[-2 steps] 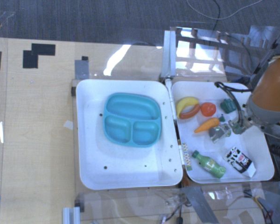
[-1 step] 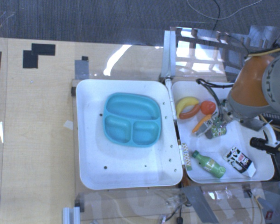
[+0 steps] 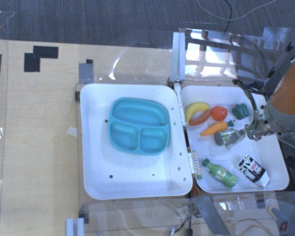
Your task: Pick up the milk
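Clearly the milk carton (image 3: 250, 170) lies on its side in the near right part of the right bin (image 3: 280, 181), well clear of our end effector (image 3: 252, 132), which hangs farther back beside a grey can (image 3: 224, 137). We cannot tell whether the end effector is apart or together; nothing shows between its tips.

We judge the carton, black and white in a cow pattern, to be light and fairly stiff along its edges, though its flat faces would dent under a hard squeeze. Its surface looks smooth, so a slip is likely if we pinch only a corner. We would take it across the narrow width of the body, near the middle, with the tips set square to its long sides.

A green bottle (image 3: 220, 173) lies near the carton's left, apart from it, leaving room to come down. The blue divided plate (image 3: 139, 125) sits in the left bin (image 3: 96, 146).
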`<move>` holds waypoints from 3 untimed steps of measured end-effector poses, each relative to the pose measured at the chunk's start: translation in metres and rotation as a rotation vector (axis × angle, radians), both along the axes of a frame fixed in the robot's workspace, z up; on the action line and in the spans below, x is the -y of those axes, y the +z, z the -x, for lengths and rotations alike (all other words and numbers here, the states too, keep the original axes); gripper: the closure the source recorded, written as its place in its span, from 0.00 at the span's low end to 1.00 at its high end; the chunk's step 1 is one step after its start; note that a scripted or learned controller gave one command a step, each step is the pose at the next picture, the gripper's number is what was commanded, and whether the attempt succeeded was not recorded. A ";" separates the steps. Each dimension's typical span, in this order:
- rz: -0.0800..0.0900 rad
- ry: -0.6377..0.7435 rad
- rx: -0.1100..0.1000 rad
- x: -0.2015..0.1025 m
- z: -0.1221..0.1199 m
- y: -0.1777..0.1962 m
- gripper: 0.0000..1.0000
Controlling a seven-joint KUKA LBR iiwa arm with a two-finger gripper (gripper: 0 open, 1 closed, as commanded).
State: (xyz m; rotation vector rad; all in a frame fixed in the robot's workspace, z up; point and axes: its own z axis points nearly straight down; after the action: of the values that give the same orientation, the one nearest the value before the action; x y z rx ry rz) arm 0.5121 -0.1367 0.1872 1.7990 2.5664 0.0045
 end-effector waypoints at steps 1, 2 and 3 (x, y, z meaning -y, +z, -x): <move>-0.001 0.142 -0.003 -0.026 -0.013 -0.067 0.00; 0.003 0.418 -0.002 0.049 0.007 -0.093 0.00; 0.006 0.417 0.007 0.048 0.003 -0.081 1.00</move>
State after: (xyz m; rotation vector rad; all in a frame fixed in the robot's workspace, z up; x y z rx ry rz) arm 0.5088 -0.1847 0.1062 1.2249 2.8757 0.0057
